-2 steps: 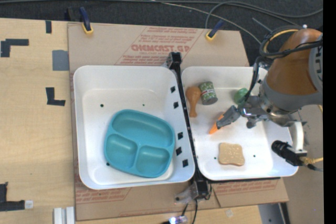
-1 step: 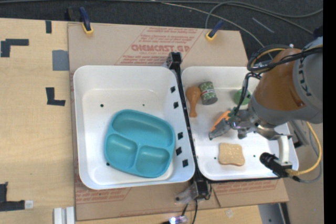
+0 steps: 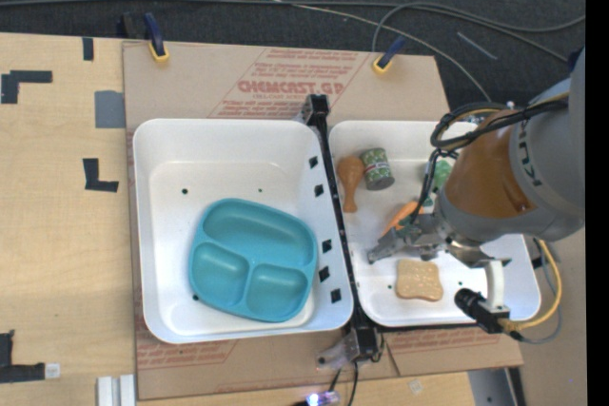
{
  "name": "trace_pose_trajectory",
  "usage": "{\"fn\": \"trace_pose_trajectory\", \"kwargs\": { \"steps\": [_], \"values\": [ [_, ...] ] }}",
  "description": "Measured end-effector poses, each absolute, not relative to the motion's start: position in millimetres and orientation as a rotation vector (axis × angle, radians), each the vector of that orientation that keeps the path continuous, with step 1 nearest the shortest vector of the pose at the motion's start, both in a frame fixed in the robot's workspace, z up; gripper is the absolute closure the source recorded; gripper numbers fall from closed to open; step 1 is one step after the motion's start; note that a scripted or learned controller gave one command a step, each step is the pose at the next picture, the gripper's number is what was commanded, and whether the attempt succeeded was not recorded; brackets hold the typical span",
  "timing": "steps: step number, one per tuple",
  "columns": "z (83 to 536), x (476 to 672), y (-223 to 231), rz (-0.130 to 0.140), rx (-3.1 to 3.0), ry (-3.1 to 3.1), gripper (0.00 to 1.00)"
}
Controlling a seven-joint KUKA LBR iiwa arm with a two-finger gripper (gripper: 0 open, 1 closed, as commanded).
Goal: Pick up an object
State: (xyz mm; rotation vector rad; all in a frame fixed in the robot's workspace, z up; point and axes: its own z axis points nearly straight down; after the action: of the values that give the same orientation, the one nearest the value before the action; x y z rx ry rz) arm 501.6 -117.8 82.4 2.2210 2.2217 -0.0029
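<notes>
The right bin [image 3: 381, 304] holds several small items. A tan slice of toy bread [image 3: 419, 281] lies near its front wall. An orange carrot-like piece [image 3: 402, 214] lies in the middle, partly under the arm. A green can [image 3: 377, 168] and a brown drumstick-shaped piece [image 3: 350, 178] sit at the back left. Part of a green item [image 3: 441, 174] peeks out behind the wrist. My gripper [image 3: 388, 248] is low over the bin floor, just left of and above the bread and just below the orange piece. Nothing is visibly held.
The left bin [image 3: 157, 204] holds a teal divided plate [image 3: 253, 259]. A black divider [image 3: 330, 204] runs between the bins. The bulky grey arm with its orange band [image 3: 485, 181] covers the right bin's right half. Cables cross the dark floor behind the bench.
</notes>
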Motion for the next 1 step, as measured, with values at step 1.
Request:
{"fn": "trace_pose_trajectory", "kwargs": {
  "steps": [1],
  "values": [
    [95.6,502.8,-117.8,0.001,2.219,2.220,1.00]
  ]
}}
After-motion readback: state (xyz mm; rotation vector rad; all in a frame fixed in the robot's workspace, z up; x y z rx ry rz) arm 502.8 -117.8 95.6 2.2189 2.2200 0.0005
